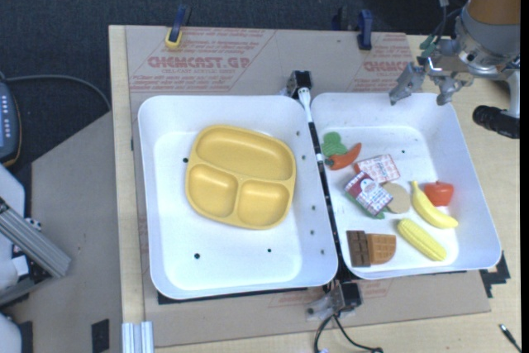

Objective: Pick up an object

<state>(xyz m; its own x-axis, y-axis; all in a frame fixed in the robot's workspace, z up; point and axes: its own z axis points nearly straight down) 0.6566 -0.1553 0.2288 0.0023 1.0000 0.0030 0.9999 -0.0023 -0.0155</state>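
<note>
My gripper (426,90) hangs above the far rim of the right bin (471,153), open, with nothing between its two spread fingers. Below it in that bin lie several toy foods: a green and red vegetable (338,149), a red and white packet (379,169), another packet (368,195), a tan round piece (399,197), a banana (432,206), a red tomato-like piece (440,192), a corn cob (422,239) and a brown chocolate and waffle piece (370,247). All of them sit nearer the camera than the gripper.
The left bin (165,178) holds a yellow divided plate (240,176). Clamps (174,35) (364,29) grip the far edge of the cardboard base. A black clip (299,83) joins the bins at the far middle.
</note>
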